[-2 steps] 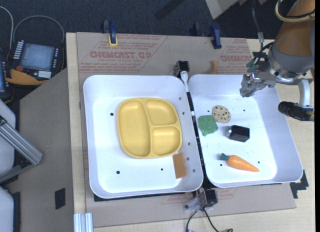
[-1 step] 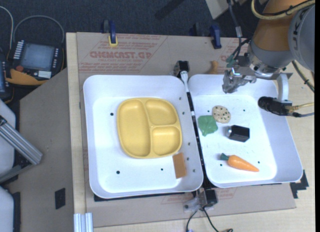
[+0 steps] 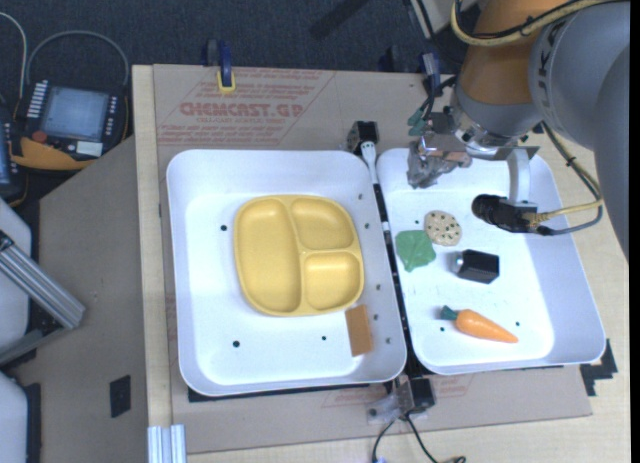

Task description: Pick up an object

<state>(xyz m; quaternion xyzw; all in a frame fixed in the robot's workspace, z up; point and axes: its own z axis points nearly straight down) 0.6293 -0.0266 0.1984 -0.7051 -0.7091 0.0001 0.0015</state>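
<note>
The jaws [image 3: 428,163] hover above the right bin's [image 3: 570,281] far-left corner, seemingly released and grasping nothing.

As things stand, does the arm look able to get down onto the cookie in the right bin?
Probably yes. The pincer hangs over the right bin's far left corner, and the cookie lies just in front of it, top bare, apart from the green piece and the black block.

The gripper [image 3: 432,166] hangs over the far end of the right bin [image 3: 570,281]. Nearer than it lie a cookie [image 3: 441,226], a leaf [image 3: 414,250], a block [image 3: 477,266] and a carrot [image 3: 480,325]. Left of it, a plate [image 3: 297,253] sits in the left bin [image 3: 200,281].
</note>
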